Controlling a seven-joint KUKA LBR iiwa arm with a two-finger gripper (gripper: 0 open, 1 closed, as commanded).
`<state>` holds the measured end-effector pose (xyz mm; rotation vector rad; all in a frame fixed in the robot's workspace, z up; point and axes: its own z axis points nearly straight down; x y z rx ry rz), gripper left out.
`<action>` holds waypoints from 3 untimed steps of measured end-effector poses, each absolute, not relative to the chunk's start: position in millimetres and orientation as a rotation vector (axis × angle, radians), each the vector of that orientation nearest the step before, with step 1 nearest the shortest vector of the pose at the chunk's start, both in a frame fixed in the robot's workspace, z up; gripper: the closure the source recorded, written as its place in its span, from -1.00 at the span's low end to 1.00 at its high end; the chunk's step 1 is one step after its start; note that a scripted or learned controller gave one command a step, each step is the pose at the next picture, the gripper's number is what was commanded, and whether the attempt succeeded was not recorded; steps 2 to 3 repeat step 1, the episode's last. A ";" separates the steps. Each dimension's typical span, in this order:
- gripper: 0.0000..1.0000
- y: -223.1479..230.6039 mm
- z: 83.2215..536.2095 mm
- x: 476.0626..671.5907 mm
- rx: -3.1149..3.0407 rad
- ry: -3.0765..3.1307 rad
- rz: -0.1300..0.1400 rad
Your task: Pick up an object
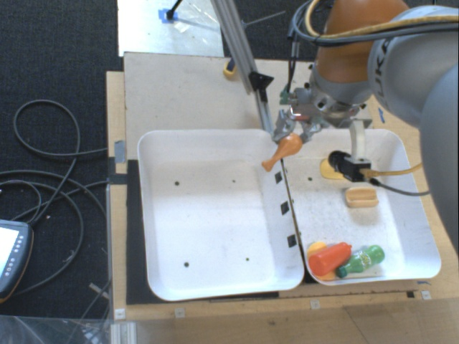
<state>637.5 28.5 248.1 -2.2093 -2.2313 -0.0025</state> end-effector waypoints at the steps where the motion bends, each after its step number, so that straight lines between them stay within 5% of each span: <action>1: 1.00 70.0 237.4 621.8 -2.209 -2.231 0.000; 3: 1.00 70.0 237.4 621.8 -2.209 -2.231 0.000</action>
